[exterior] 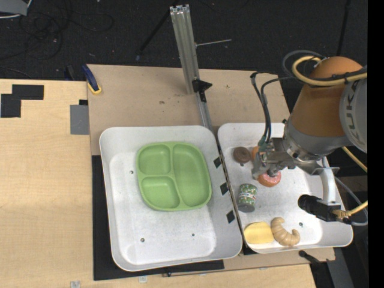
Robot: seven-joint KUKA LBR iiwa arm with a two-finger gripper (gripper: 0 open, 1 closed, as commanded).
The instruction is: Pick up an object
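Objects for picking lie in the right bin (pixel 336 236), under and around the gripper (pixel 268 168). Directly beneath the gripper sits one red-and-white round piece (pixel 270 179); the metal of the gripper overlaps its upper edge, but whether they touch cannot be told, and whether the gripper is open or closed cannot be told from this slanted view. Nothing can be seen held.

Just left of the gripper lies one brown disc (pixel 242 155), with a small orange bit (pixel 255 151) between the disc and the gripper. Below and slightly left of the gripper stands one small green can (pixel 247 196), close to the bin's left wall. Further below, near the front edge of the bin, rest one yellow block (pixel 258 233) and one tan, curled, croissant-like piece (pixel 285 231), the two just beside each other. That makes six items in the right bin.

Well to the left of the gripper, the left bin (pixel 126 227) holds one green divided tray (pixel 174 176) with three compartments, lying flat in the bin's upper middle.

Above the gripper rises the arm (pixel 324 110) with its orange band, entering from the right. Behind and to the left stands one upright metal post (pixel 187 47) on the brown bench (pixel 144 95).
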